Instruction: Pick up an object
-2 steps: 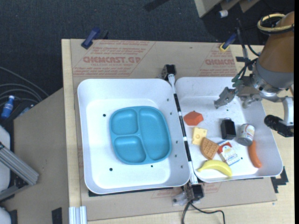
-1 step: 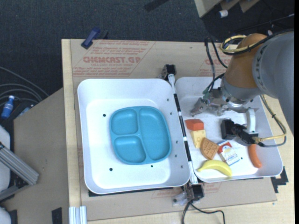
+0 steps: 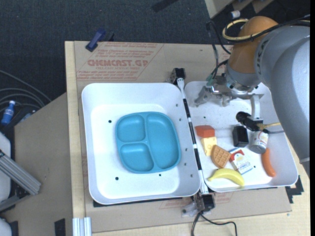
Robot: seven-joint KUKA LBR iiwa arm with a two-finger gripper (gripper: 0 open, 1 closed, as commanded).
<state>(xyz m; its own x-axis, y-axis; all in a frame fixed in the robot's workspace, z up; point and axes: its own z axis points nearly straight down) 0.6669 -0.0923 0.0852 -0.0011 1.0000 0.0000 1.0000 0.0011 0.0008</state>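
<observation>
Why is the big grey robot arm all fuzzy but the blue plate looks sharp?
In the camera view, the arm sits close to the lens, so its grey shell blurs and swells at the right edge; the blue divided plate lies farther down in the left bin, in focus, under even light with soft shadows; the banana looks fairly crisp too.

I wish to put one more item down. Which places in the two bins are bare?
Free: the left bin's floor all around the blue divided plate, and the right bin's upper-left floor above the orange block. Crowded: around the banana, waffle and carrot.
</observation>
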